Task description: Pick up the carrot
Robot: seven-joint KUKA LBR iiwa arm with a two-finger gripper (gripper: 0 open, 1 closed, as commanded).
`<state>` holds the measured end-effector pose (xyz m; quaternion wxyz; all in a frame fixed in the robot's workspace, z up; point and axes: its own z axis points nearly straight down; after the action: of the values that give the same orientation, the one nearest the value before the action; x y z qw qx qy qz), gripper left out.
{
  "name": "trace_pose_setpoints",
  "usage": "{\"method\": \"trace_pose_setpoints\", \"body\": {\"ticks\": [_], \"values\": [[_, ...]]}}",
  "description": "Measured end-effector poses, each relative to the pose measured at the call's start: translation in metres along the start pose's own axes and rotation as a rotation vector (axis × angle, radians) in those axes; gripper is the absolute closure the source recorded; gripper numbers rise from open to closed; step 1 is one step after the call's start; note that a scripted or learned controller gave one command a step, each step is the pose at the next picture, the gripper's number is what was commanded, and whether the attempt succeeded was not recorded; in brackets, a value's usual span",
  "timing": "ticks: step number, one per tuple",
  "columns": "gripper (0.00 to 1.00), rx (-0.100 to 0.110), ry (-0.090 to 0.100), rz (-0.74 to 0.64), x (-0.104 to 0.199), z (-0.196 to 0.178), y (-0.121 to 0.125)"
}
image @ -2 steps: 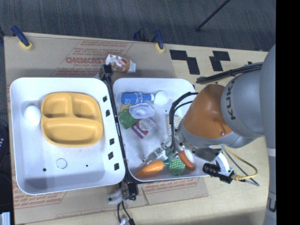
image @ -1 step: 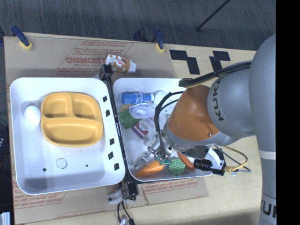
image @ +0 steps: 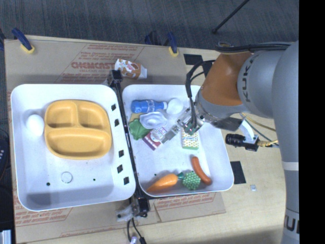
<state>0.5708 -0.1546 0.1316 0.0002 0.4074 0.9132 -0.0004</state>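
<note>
Camera view: two bins (image: 20,136); one carrot (image: 162,182) in the right; pincer (image: 190,127) state unclear.

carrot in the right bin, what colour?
Orange body with a green leafy top, clearest in the camera view: the carrot lies near the bin's front wall.

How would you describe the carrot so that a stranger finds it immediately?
Look in the right white bin, along its near edge. The carrot lies there, an orange tapered body with a green leafy top, left of the shorter reddish sausage.
</note>
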Motion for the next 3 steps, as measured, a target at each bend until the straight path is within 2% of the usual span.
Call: {"method": "trace_pose_setpoints", "body": {"ticks": [1, 2, 3], "values": [[0.0, 0.001, 0.003, 0.018, 0.045, 0.04, -0.06], [0.0, 0.001, 0.004, -0.08, 0.085, 0.037, -0.051], [0.0, 0.0, 0.0, -0.104, -0.018, 0.04, -0.041]]}}
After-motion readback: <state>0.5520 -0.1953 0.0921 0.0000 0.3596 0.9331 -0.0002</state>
